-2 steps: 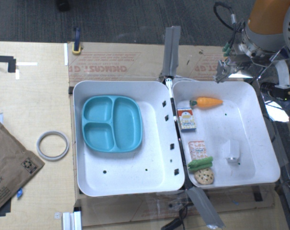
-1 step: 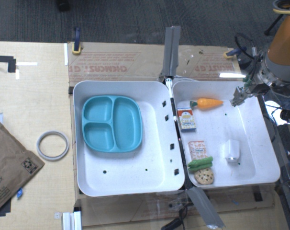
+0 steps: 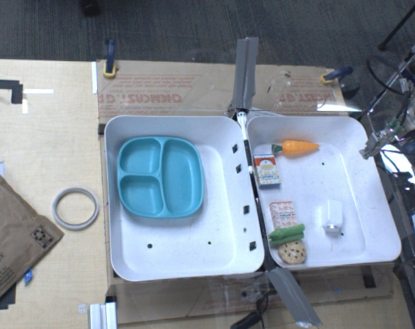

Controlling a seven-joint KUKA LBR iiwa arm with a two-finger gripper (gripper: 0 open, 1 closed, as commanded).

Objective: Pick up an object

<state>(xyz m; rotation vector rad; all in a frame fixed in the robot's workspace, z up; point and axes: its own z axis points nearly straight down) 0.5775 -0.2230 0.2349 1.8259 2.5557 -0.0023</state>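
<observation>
I see left bin (image 3: 118,252): blue divided plate (image 3: 160,177) | right bin (image 3: 372,238): toy carrot (image 3: 298,148), cookie (image 3: 292,253) | gripper state: can't tell

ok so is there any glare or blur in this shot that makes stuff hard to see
Camera view: lighting is even and soft, with faint shadows; the white block nearly blends into the right bin, so its edges are hard to trace; the clear plastic sheet behind the bins shows pale reflections; the blue plate and carrot read crisply.
</observation>
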